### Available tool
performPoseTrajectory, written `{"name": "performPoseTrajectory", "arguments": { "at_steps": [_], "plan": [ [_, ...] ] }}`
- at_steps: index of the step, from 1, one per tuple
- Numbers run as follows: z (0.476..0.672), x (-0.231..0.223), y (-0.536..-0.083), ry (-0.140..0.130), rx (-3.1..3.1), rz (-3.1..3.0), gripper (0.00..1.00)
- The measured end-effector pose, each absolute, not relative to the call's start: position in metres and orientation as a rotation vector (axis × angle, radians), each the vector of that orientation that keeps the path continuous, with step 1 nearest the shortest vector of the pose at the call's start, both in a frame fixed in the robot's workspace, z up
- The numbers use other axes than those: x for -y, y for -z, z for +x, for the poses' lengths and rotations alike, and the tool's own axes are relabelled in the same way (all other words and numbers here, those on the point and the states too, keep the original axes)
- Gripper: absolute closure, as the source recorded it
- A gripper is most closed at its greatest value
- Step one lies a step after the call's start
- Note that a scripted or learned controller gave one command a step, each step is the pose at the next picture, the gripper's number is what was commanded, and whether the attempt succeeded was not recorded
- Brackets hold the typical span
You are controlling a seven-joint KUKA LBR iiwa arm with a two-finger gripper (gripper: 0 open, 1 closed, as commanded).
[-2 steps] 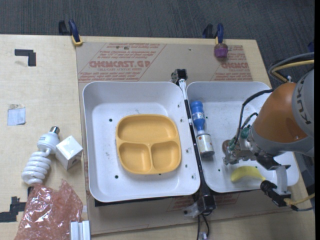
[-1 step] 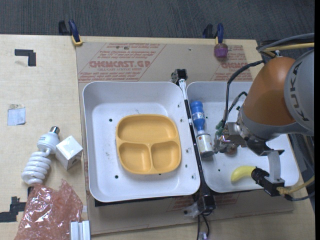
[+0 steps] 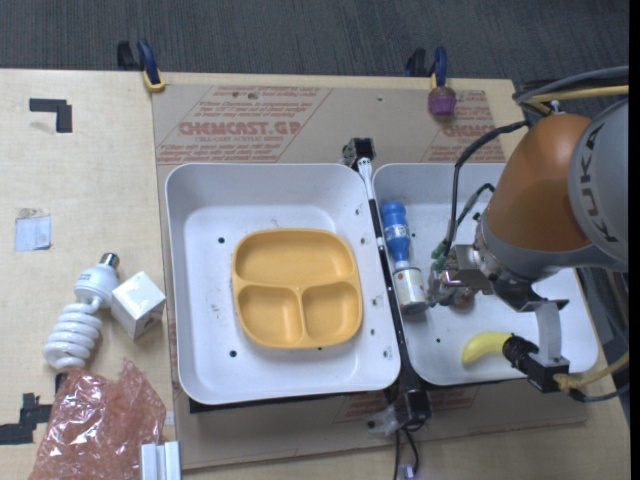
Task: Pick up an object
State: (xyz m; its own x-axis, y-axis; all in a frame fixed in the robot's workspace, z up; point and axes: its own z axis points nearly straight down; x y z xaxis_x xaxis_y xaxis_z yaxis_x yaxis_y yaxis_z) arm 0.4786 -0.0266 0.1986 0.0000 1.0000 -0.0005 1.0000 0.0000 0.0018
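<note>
Objects lay in the right bin (image 3: 440,363): one tube (image 3: 400,253) with a blue upper part and a white lower end, resting lengthwise against the bin's left wall, and one yellow banana (image 3: 484,346) near the front edge. The arm (image 3: 545,193) reached in from the right over this bin, and the claw (image 3: 452,286) hung low just beside the tube's white end, with the banana a little below it and apart. Something small and dark sat right at the claw, but whether that was an item or part of the tool could not be told, nor could it be told how wide the claw stood. Judging by this, the pick was not yet done: nothing was visibly lifted, both items lay on the bin floor, and the grasp and lift remained. The left bin (image 3: 200,348) held one yellow tray (image 3: 297,288) with three compartments, flat and centred. On the bench (image 3: 80,188) to the left lay one spiral bulb (image 3: 80,318), one small white cube (image 3: 138,303) just beside it, and one crumpled reddish bag (image 3: 95,423) near the front. One small purple thing (image 3: 442,99) sat beyond the bins.
</note>
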Motion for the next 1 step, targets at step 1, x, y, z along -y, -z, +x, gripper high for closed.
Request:
{"name": "performPoseTrajectory", "arguments": {
  "at_steps": [1],
  "plan": [
    [0.4793, 0.0936, -0.1253, 0.000, -2.220, 2.223, 0.00]
  ]
}}
